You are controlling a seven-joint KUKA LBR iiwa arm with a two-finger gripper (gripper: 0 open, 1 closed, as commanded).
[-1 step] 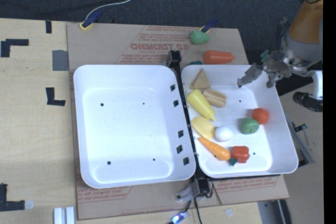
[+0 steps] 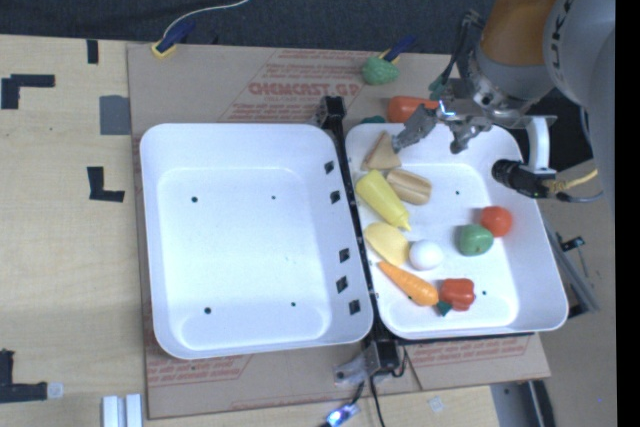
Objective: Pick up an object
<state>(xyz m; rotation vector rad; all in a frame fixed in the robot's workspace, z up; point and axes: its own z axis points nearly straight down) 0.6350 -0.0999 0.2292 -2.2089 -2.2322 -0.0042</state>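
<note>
Nearest you, along the front edge of the right bin, lie a carrot and a red pepper, with a white egg just behind them. Further back you see a yellow lemon-like piece, a green pepper and a red tomato toward the bin's right side. Beyond those sit a yellow corn cob, a bread roll and a tan wedge near the back left corner. Your gripper hangs over that back edge, its fingers spread apart and holding nothing. On the tabletop behind the bin rest a red piece and a green one. The left bin sits alongside.
</note>
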